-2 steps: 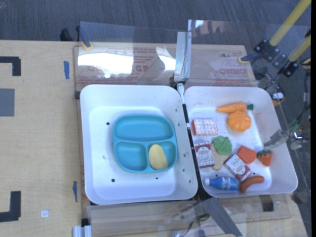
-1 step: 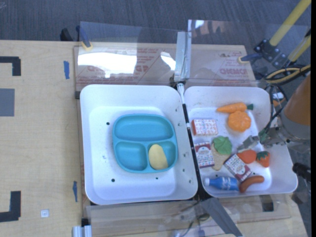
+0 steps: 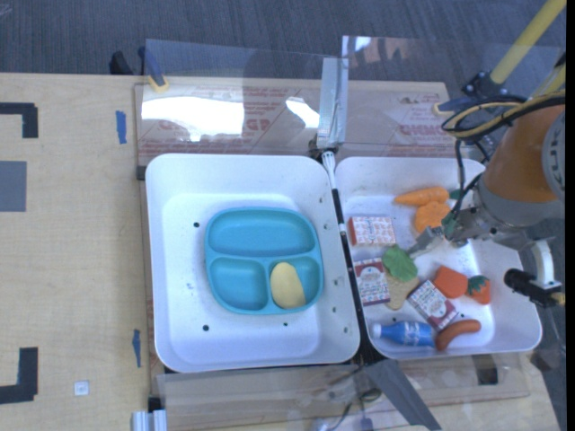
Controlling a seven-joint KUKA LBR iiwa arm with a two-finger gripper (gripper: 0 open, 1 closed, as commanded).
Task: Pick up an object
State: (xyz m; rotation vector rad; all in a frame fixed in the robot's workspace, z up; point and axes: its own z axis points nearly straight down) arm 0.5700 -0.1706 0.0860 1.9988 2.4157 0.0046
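Nearest us, a blue bottle (image 3: pixel 403 333) and sausage (image 3: pixel 457 331) lie in the right bin (image 3: pixel 519 329). Our gripper (image 3: pixel 437 233) hovers just beside the carrots (image 3: pixel 424 205); its grip we cannot tell. We should center over one carrot before closing.

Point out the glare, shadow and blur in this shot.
Camera view: bright white glare streaks the clear panel behind the left bin; the right bin is washed out near its front edge; the arm is soft and throws a faint shadow beside the gripper; the blue tray and yellow item are sharp and evenly lit.
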